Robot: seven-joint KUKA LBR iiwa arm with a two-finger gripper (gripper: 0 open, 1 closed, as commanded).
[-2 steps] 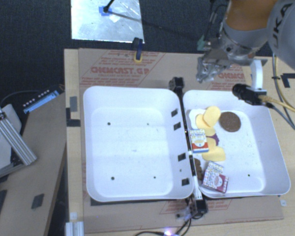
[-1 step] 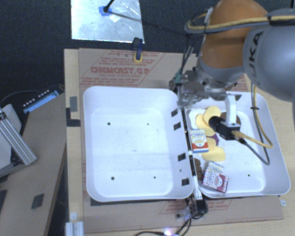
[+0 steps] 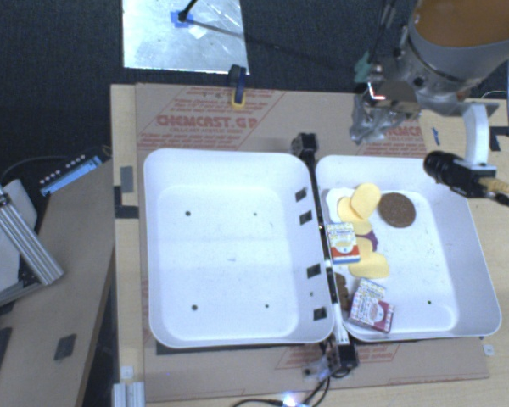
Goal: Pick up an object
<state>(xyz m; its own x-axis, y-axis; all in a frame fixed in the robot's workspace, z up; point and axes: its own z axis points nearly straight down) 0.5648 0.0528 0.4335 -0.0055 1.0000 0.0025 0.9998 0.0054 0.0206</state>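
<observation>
gripper [image 3: 375, 125] hovers above right bin's [image 3: 467, 253] far edge.

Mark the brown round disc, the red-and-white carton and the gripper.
brown round disc [image 3: 398, 210], camera view, centre of its top face
red-and-white carton [image 3: 371, 304], camera view, middle of its printed face
gripper [image 3: 374, 131], camera view, at its fingertips

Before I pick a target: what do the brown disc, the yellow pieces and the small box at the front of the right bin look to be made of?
Brown disc: matte, slightly rough, probably foam or plastic play food; no shine.
Yellow pieces: smooth, uniform colour, likely moulded plastic, thin like chips.
Small box: printed card by its flat faces and sharp edges, finish unclear.
Right bin: glossy white plastic, soft highlights on its wall.
</observation>
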